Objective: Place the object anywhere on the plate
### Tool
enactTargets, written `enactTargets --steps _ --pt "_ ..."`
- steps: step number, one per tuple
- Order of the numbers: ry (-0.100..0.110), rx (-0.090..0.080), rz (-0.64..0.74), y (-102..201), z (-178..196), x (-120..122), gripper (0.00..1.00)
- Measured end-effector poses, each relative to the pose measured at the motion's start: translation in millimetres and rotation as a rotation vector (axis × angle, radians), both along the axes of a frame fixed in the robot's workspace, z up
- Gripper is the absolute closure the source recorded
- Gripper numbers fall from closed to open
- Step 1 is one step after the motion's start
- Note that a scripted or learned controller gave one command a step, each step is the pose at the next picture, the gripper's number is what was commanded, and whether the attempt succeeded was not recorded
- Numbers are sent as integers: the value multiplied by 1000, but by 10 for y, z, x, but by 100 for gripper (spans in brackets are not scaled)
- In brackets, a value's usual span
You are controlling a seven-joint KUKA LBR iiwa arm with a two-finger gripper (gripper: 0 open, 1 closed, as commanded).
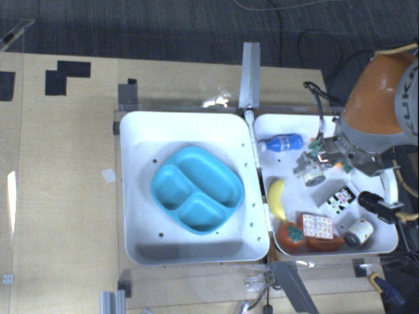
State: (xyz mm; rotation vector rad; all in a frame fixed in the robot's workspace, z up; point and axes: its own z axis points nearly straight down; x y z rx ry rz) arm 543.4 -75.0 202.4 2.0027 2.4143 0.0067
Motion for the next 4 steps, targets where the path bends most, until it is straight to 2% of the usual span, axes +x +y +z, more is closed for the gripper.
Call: enactTargets --steps 1,2,3,4 --pt "1 -1 129 812 421 369 100" --pt "3 -1 302 1489 -176 328 100" --pt "1 0 118 1502 -168 570 100" --pt "5 1 -10 1879 -536 459 100"
